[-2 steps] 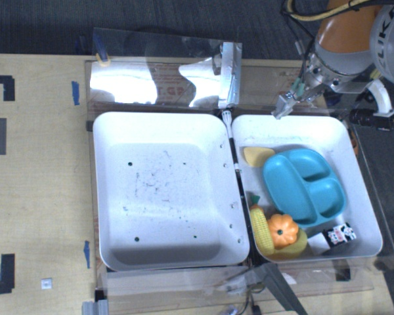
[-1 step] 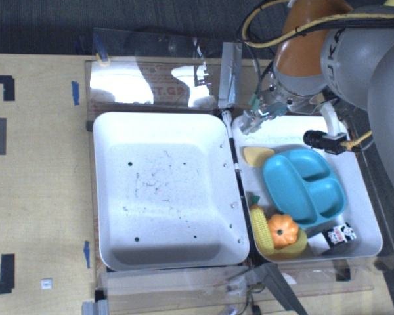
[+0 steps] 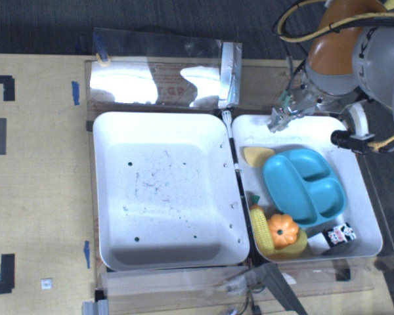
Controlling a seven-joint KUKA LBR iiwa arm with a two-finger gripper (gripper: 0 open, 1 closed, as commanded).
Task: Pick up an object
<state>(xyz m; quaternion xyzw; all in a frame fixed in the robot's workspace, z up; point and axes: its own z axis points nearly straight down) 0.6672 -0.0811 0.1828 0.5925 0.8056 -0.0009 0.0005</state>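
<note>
I have picked up nothing yet: my gripper [image 3: 280, 118] hangs over the far edge of the right bin [image 3: 366, 205], I cannot tell its state, and the blue tray [image 3: 304, 186] and orange pumpkin [image 3: 283, 230] lie untouched.

The arm [image 3: 374, 51] comes into the camera view from about 2 o'clock, at the upper right corner. Its body is grey, with a rounded orange band [image 3: 341, 25] sitting above the wrist. Yellow and black cables loop over the top of that band. From the wrist the arm tapers down and to the left, toward 8 o'clock, ending in the small metal gripper [image 3: 284, 117]. The gripper is too small and blurred here to read its state.
</note>
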